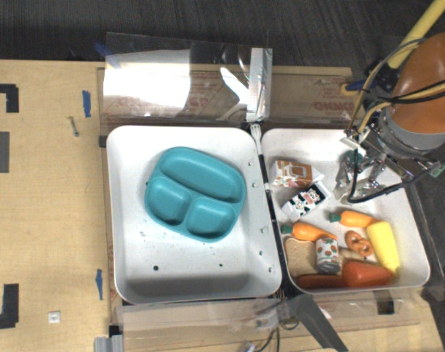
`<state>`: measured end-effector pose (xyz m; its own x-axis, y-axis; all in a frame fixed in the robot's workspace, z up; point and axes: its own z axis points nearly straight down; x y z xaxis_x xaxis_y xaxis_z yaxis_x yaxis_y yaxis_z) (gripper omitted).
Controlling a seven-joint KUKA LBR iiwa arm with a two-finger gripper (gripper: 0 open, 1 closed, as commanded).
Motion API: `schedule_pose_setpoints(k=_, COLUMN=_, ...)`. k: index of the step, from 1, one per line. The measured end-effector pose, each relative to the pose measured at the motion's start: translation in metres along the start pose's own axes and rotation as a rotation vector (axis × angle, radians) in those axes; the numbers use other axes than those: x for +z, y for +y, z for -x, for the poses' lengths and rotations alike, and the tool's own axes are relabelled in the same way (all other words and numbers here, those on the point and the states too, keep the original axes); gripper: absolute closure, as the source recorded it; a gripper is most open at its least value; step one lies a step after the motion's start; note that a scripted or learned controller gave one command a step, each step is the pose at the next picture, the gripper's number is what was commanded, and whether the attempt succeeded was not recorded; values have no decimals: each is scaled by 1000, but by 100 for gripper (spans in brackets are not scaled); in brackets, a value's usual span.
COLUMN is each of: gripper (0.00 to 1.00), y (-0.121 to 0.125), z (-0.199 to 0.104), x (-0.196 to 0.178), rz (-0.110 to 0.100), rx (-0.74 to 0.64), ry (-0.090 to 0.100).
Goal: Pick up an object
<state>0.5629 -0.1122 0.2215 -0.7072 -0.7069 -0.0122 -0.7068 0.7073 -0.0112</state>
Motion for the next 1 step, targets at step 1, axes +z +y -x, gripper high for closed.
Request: schedule_pose_setpoints(k=1, gripper=100, y=0, z=-64, x=70, rz=14, rx=-394, ry=7)
